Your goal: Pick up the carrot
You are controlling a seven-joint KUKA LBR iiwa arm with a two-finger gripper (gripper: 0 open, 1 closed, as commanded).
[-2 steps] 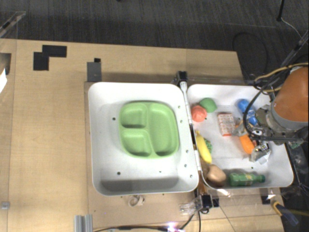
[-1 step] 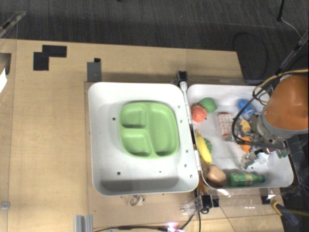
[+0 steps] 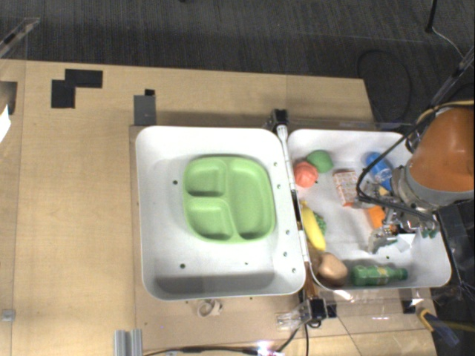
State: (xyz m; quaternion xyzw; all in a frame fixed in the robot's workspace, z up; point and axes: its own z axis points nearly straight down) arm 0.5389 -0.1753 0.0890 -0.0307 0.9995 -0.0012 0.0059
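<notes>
We read the carrot as the small orange piece in the right bin, mostly hidden under the wrist, so we see one end of it and cannot tell how it lies. It looks like a toy vegetable: we judge it light, stiff and smooth-skinned, likely to slip or roll if pinched near a tapered tip. The thicker middle, taken across its narrow width, seems the safest hold.

The gripper hangs right over it, at or just beside the orange piece; whether it is spread or closed, or touching the carrot, we cannot tell.

Close neighbours crowd the spot: a packet just to the left, a blue item above, a green bottle lying below. Further left sit a yellow banana, a brown potato, a red fruit and a green ball.

The left bin holds a green divided plate, both bins resting on the counter.
</notes>
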